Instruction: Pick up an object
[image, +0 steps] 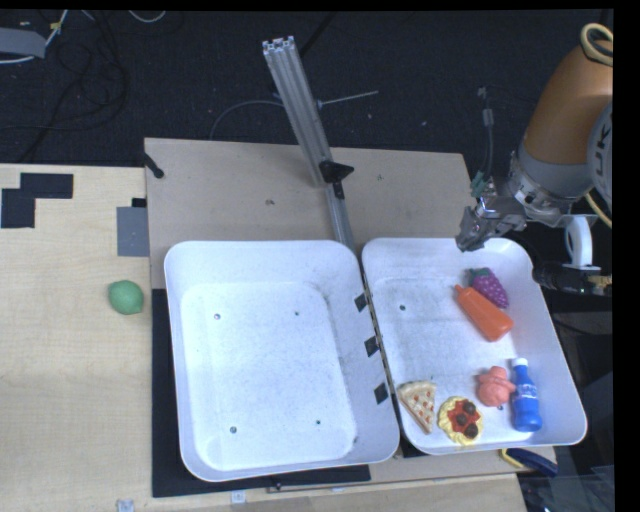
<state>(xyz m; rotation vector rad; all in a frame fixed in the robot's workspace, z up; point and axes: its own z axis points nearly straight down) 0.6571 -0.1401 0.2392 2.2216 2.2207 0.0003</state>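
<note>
— Objects listed: purple grapes (489, 287) and orange carrot (484, 313), lodged in the right bin (430, 270), just below the gripper (472, 238). Claw state?

— Cannot be told.

— Remainder?

— Blue bottle (524, 396), pink toy (492, 385), pizza slice (419, 403) are grouped at the near edge. Left bin (260, 360) is noted alongside; green ball (126, 297) is recorded on the wooden bench (60, 350).

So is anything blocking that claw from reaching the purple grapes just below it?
Nothing visible does. The gripper hangs over the right bin's far edge, and bare white floor separates it from the grapes. The carrot lies beyond the grapes.
</note>
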